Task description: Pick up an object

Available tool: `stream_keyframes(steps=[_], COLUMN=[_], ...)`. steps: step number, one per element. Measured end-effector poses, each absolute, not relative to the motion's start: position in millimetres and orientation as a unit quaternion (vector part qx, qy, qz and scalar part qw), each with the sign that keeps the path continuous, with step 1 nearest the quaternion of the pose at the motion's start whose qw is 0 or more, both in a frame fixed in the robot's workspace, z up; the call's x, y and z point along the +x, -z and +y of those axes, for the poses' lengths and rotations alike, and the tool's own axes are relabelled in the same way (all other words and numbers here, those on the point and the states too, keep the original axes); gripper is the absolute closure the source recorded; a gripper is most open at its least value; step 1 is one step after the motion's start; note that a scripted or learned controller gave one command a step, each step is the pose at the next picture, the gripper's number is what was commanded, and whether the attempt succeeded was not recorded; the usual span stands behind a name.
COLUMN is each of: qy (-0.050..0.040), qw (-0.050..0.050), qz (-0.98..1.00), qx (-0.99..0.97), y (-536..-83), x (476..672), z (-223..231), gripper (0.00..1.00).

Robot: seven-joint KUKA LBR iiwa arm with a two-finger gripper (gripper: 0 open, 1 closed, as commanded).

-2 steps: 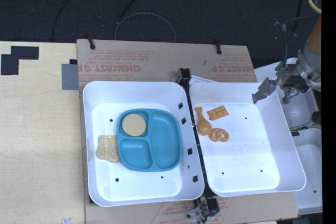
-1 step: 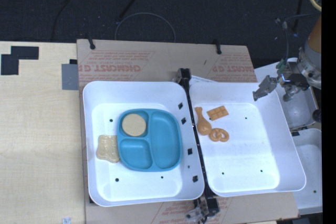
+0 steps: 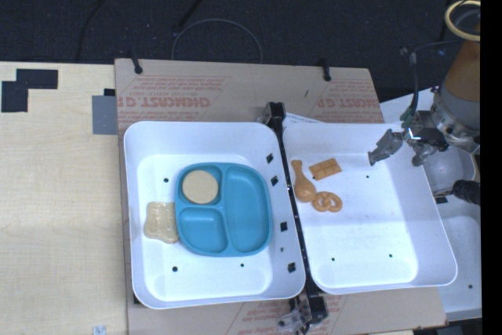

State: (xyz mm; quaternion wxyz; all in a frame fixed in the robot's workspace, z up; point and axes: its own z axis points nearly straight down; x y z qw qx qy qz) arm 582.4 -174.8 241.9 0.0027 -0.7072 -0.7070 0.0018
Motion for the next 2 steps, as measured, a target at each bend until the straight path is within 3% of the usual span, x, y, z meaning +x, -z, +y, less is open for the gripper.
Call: stream_keyframes(steps=[2], qy=[-0.0018], qw=[0.003], qz=[-0.707], qx=[-0.707], y=[-138], x=[594.7], z=[-186], gripper=[0.0])
